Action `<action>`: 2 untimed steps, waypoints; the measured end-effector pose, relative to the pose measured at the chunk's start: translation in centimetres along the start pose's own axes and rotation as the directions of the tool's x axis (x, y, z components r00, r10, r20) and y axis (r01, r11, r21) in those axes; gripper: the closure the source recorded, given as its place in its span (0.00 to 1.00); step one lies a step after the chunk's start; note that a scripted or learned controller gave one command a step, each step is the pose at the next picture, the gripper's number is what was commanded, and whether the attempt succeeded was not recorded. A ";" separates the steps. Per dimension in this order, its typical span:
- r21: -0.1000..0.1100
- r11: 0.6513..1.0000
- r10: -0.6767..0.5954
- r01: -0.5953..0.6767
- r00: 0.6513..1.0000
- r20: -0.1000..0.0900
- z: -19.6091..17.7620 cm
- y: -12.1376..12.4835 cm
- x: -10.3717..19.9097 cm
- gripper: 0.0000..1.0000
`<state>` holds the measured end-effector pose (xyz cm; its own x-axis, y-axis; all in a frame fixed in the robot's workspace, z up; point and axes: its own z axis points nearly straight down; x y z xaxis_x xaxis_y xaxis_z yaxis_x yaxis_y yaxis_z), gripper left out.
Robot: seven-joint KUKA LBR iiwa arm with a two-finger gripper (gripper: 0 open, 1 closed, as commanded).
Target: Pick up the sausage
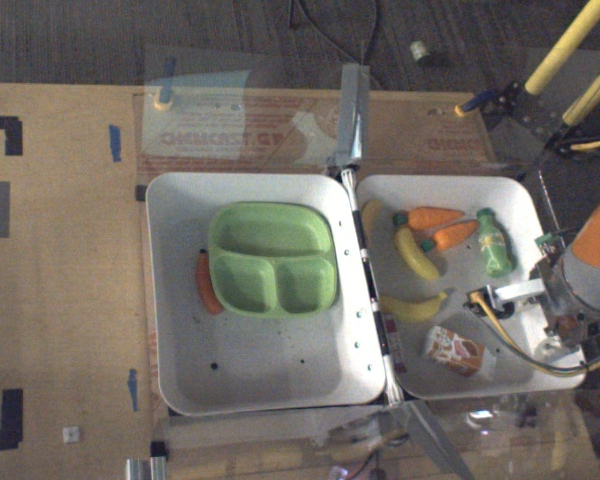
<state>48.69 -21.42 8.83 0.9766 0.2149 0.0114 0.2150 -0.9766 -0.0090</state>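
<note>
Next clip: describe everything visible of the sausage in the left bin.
The sausage is a short, orange-red, smooth-looking cylinder with rounded ends, probably a plastic toy. It lies flat on the floor of the left bin, its length running roughly front to back. Its right side sits against, and seems partly tucked under, the left rim of the green divided plate. Nothing else touches it; the tool is over the right bin.

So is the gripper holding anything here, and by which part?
Cannot be told: the gripper sits at the right bin's edge. The sausage lies beside the green tray.
</note>
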 end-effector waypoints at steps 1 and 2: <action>0.000 1.000 0.000 0.000 1.000 0.000 0.0 0.0 0.0 0.00; 0.000 1.000 0.000 0.000 1.000 0.000 0.0 0.0 0.0 0.00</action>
